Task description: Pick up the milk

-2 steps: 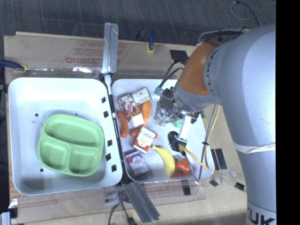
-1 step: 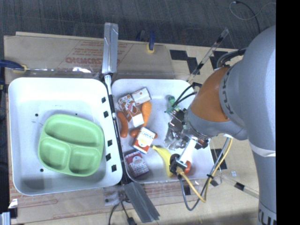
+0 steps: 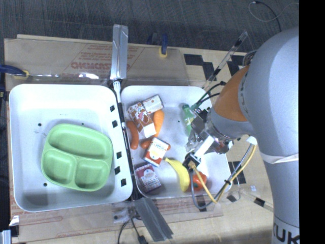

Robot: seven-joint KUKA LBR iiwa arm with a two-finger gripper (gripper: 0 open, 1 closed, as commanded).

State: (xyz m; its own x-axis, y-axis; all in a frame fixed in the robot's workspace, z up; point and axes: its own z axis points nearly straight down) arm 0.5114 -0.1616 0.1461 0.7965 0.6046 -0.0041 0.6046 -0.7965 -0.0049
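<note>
Claw (image 3: 195,146) over the right bin (image 3: 172,131), mid-bin; how far open cannot be told, nothing seen in its hold. Green bottle (image 3: 187,113) just beside it, banana (image 3: 179,173) near. Milk carton (image 3: 157,152) lies apart to the claw's left in view, touching the banana's tip.

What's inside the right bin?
Several cartons, a carrot, a sausage, a banana and a green bottle. The arm covers the bin's right side, so anything there is hidden.
</note>
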